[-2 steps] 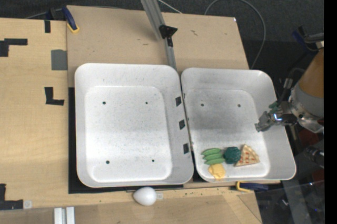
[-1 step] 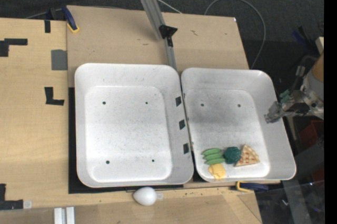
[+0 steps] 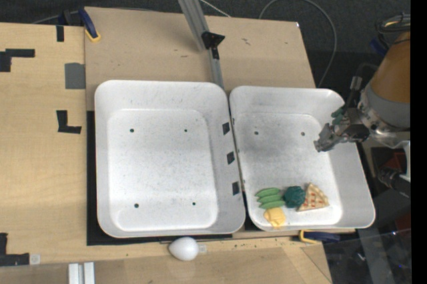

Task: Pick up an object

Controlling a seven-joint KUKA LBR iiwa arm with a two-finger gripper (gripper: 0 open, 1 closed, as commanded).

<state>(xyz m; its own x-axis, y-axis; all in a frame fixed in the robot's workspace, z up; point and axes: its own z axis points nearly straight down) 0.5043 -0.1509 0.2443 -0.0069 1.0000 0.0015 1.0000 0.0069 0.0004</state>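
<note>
Gripper (image 3: 328,140) hangs over the right edge of the right bin (image 3: 280,109), at the end of the grey arm (image 3: 390,93) with its orange band, and whether it is spread or pressed together I cannot tell at this size; nothing shows in its grasp. Two shallow white bins lie side by side on a pale wooden bench (image 3: 40,143), the left bin (image 3: 160,156) with bare speckled floor, the two meeting at a seam with small dark clips. A grey metal bar (image 3: 190,3) slants down from the top to that seam, and beyond the bench the floor is dark carpet with a thin looped cable (image 3: 300,6). Four small toys sit clustered in the right bin's near corner: one green ridged piece (image 3: 269,196), one dark teal lump (image 3: 293,195), one yellow piece (image 3: 275,216), one pizza slice (image 3: 312,198). This cluster lies below and a little left of the gripper, well apart from it. One white egg-shaped object (image 3: 183,249) rests on the bench in front of the left bin
</note>
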